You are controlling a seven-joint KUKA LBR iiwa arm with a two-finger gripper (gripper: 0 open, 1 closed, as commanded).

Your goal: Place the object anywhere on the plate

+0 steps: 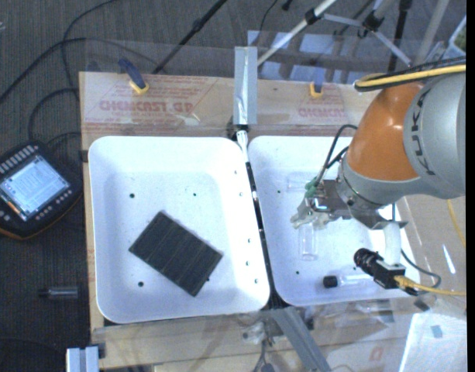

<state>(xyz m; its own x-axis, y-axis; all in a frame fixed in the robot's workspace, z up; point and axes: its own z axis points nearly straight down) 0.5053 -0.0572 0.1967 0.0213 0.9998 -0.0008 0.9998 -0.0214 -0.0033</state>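
The gripper [311, 211] is hovering in the right bin [277, 281], finger state unclear, and ought to be centring squarely before carrying toward the dark plate [176, 253].

Plate [176, 253]: dark, ribbed, rectangular, lying flat & skewed in left bin [113, 169], lower-middle. Object [308, 241]: small clear piece on right bin [280, 169] floor, hard to make out.

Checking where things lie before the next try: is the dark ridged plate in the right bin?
No, the dark plate lies flat in the left bin; the gripper is over the right bin.
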